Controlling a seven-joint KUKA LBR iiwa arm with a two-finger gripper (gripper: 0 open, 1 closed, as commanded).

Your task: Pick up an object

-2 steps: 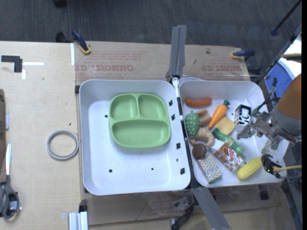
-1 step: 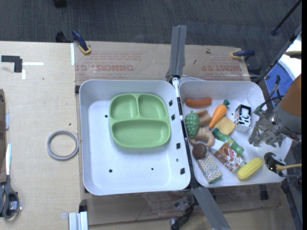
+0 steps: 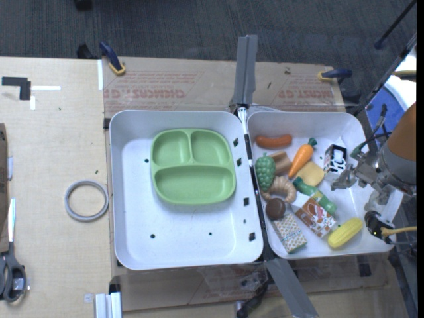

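Note:
The right bin [image 3: 344, 121] holds a heap of toy food: an orange sausage [image 3: 273, 140], a carrot [image 3: 301, 156], green grapes [image 3: 265, 169], a yellow cheese block [image 3: 311, 175], a croissant [image 3: 281, 189], a red snack box [image 3: 315, 216], a checkered packet [image 3: 290, 232] and a yellow corn cob [image 3: 345, 233]. A small black-and-white item [image 3: 336, 158] lies near the bin's right side. My gripper [image 3: 346, 177] hangs low over the right part of this bin, just right of the cheese and below the black-and-white item. Nothing shows held in it.
The left bin [image 3: 126, 197] carries a green divided plate [image 3: 193, 165]. On the bench to the left lie a grey tape ring [image 3: 87, 199] and scissors [image 3: 13, 273]. Clamps [image 3: 112, 58] pin the cardboard at the back. A metal bar [image 3: 246, 71] stands between the bins.

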